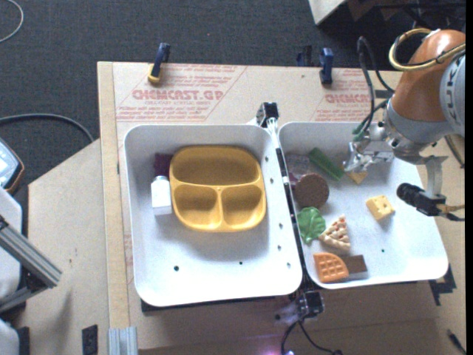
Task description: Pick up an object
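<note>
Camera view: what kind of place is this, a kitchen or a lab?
Most likely a robot lab bench: two white bins clamped to a board, toy food such as a cheese wedge, and loose cables on dark carpet.

On the brown board (222,87) under my two bins I could read red lettering, "CHEMCAST GP", printed beyond the left bin (140,198). The same red print repeated beyond the right bin (436,257), but there it was too faint for me to read.
</note>
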Robot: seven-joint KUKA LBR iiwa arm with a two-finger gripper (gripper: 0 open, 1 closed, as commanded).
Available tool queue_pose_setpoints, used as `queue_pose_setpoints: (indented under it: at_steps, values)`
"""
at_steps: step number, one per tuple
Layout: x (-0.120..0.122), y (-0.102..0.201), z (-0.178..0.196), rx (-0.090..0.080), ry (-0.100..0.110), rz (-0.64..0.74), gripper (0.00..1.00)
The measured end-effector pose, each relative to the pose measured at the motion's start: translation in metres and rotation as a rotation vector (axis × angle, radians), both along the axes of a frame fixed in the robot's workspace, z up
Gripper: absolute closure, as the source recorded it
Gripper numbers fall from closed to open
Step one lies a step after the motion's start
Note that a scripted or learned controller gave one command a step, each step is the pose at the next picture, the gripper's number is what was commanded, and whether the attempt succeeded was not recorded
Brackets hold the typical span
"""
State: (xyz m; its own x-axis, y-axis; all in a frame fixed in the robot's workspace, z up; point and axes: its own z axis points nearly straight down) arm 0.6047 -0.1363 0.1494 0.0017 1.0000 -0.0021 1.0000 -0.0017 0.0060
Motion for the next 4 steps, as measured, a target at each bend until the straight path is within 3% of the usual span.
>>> queue_pose_setpoints:
  at_steps: [2,3,4]
  values:
    - [0.000,0.004,0.078,0.000,0.000,0.002,1.00]
    - [-0.014,0.056,0.080,0.005,0.009,0.007,1.00]
    - [-0.046,0.102,0.066,0.004,0.011,0.005,1.00]
